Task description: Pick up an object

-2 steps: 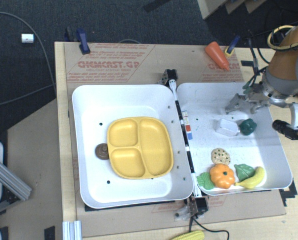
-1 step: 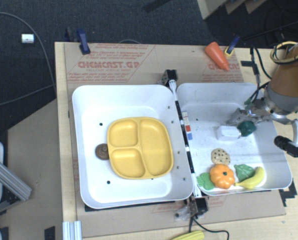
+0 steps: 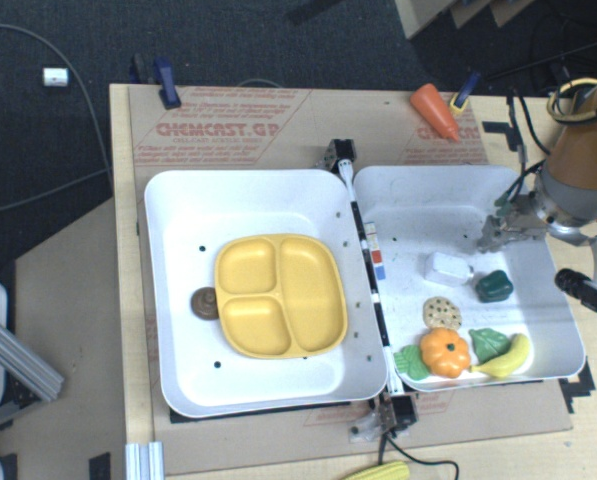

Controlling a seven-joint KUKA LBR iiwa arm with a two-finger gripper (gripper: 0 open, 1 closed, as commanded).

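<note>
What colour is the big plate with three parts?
Yellow, the divided plate in the left bin, in the camera view.

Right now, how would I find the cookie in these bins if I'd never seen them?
Look in the right bin, toward its near edge, where the toy food is clustered. The cookie lies flat just above the orange pumpkin. It is the only round tan piece with dark specks.

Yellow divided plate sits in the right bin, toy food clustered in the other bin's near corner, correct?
Not quite. The camera view shows the yellow three-compartment plastic plate in the left white bin. The toy food, including the orange pumpkin, sits in the right white bin's near corner.
</note>
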